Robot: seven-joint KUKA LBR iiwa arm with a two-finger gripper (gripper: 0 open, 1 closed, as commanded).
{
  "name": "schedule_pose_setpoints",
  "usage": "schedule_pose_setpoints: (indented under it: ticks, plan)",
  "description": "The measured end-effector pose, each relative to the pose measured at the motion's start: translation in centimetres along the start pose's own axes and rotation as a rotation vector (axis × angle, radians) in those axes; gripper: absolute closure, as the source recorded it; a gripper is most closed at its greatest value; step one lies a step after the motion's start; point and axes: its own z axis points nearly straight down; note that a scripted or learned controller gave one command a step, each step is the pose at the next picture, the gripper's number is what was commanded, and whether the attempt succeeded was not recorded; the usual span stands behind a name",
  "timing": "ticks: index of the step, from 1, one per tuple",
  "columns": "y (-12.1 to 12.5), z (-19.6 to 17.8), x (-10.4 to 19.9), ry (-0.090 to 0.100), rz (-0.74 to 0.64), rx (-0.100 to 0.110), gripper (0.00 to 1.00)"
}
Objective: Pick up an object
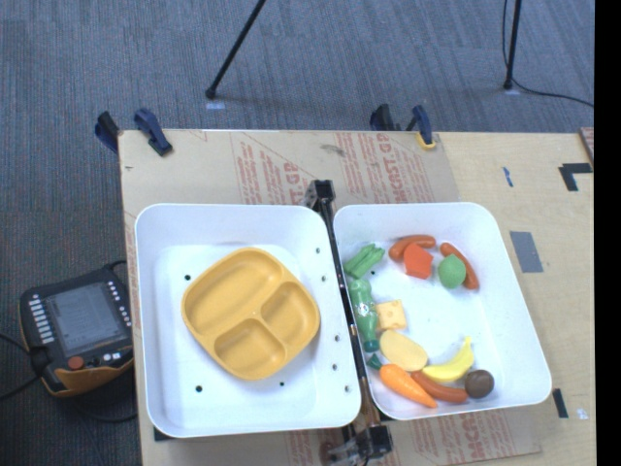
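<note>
The right white bin [514,289] holds several toy foods. Along its left wall lie green vegetables [363,262] and a green corn-like piece [364,309]. A small yellow cheese block [391,316] sits near the middle, above a pale potato [402,349]. At the front lie an orange carrot [407,384], a yellow banana [450,364] and a dark brown round piece [478,383]. At the back are a red-orange piece [417,260], a sausage [412,242] and a green round fruit [451,273] on another sausage.
The left white bin [160,260] holds a yellow three-compartment tray [250,312]. Blue clamps [153,129] grip the bench's far edge. A teach pendant [78,328] lies on the floor at the left. Tripod legs [238,37] stand behind the bench.
</note>
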Motion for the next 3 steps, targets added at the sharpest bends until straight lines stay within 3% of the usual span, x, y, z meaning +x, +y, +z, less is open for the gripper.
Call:
schedule_pose_setpoints:
  ticks: [3]
  plan:
    - [0.7,-3.0,0.3,-0.009,-0.023,-0.018,1.0]
